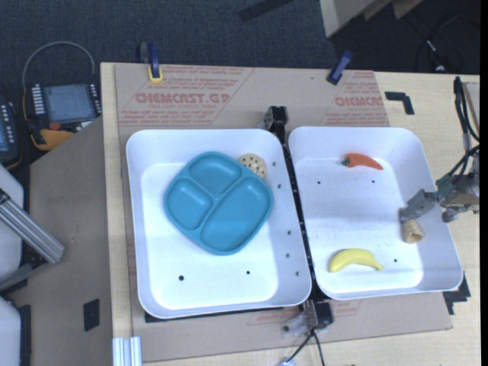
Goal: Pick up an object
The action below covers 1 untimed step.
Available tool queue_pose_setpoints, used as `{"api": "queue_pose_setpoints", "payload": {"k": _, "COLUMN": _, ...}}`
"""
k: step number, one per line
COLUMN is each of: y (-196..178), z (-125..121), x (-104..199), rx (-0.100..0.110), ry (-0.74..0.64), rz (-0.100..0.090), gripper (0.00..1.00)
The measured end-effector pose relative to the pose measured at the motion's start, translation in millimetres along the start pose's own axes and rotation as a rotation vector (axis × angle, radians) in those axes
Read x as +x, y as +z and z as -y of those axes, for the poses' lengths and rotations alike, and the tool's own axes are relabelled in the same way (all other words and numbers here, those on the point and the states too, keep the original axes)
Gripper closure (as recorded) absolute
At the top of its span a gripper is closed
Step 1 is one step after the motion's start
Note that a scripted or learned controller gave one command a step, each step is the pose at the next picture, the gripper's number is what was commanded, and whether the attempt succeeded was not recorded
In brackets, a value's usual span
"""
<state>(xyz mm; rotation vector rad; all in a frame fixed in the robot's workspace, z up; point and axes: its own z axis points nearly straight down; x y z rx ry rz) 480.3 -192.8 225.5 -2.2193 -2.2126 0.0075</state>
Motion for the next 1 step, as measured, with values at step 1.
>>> {"api": "queue_pose_setpoints", "payload": {"k": 1, "y": -4.1, "z": -2.3, "x": 0.2, "rx": -0.009, "ry": -0.003, "rz": 0.003, "gripper": 0.0}}
